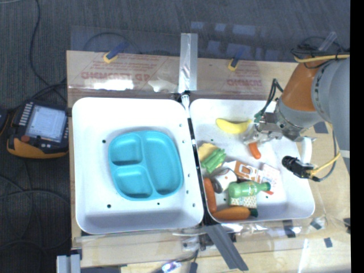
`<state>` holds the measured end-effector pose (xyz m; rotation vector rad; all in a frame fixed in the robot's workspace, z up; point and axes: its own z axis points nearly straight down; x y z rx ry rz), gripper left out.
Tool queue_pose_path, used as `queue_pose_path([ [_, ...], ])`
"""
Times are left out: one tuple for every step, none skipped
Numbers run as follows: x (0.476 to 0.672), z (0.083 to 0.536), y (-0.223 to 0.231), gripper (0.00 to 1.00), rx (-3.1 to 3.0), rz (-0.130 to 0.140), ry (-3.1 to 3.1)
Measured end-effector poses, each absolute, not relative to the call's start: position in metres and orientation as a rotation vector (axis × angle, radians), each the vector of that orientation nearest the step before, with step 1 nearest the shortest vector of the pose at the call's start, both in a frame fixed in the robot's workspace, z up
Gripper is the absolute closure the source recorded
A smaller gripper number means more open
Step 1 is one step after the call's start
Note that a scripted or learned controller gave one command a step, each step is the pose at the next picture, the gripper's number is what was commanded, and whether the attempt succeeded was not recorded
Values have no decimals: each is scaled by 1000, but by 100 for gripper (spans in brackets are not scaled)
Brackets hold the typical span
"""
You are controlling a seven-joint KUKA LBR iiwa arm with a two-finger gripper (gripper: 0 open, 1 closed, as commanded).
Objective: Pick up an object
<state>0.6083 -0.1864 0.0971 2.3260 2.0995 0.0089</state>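
Gripper (254, 134) over right bin (296, 206), near its far edge; finger spread: cannot tell. Small orange piece (255, 150) just below fingertips, banana (232, 125) beside. Blue tray (145, 164) in left bin (91, 209).

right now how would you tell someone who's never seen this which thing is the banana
Look at the right-hand white bin, the one crowded with toy food. Near its far edge, apart from the pile at the near left, lies the banana, just left of the gripper. It is the only plain yellow curved piece; the small orange piece nearby is shorter and straight.
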Motion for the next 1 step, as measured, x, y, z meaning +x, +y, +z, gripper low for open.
queue_pose_path([
  [574,220,-185,100,2452,-11,1969],
])
